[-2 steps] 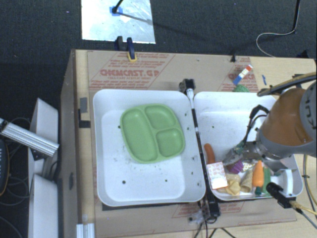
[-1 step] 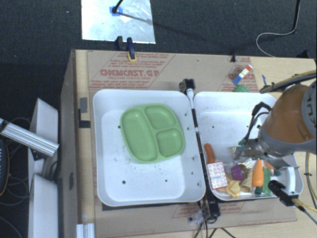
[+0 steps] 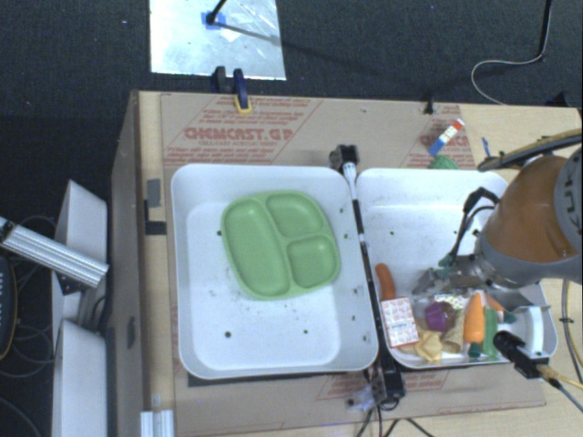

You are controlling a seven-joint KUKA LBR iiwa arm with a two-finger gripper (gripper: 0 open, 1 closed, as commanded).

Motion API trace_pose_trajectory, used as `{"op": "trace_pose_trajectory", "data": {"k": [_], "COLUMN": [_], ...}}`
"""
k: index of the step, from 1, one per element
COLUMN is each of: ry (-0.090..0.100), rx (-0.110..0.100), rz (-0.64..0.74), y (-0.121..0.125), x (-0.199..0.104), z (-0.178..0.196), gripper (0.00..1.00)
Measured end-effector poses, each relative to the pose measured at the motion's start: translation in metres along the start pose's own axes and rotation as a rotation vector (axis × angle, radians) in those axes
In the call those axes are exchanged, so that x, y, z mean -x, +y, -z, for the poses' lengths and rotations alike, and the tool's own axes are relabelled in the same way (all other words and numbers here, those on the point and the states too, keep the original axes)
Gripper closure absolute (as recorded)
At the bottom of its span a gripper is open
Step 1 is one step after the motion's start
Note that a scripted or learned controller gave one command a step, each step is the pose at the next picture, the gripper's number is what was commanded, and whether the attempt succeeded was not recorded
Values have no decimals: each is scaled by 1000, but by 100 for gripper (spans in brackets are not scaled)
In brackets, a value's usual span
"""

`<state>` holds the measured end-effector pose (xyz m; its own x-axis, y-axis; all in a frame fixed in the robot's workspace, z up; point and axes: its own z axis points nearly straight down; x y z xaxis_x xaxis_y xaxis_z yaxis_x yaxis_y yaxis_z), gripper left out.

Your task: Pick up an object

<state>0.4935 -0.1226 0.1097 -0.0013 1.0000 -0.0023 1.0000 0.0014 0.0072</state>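
A single fixed camera is mounted above the brown cardboard-covered table (image 3: 273, 121) and looks down on it at a slant. The frame takes in the whole of the left shallow white plastic bin (image 3: 205, 335) and nearly all of the right shallow white plastic bin (image 3: 410, 198), which sit side by side near the frame centre. The grey arm with its orange band (image 3: 533, 212) enters from the right edge. The standoff is moderate: dark carpeted floor (image 3: 64, 53) shows beyond the far and left edges of the table.
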Motion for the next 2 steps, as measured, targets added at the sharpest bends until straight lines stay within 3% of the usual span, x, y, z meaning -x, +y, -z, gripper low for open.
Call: {"op": "trace_pose_trajectory", "data": {"k": [1, 2], "ry": [-2, -2], "rx": [4, 10], "rz": [1, 3], "y": [37, 116], "x": [-13, -29], "z": [-21, -21], "gripper": [0, 0]}}
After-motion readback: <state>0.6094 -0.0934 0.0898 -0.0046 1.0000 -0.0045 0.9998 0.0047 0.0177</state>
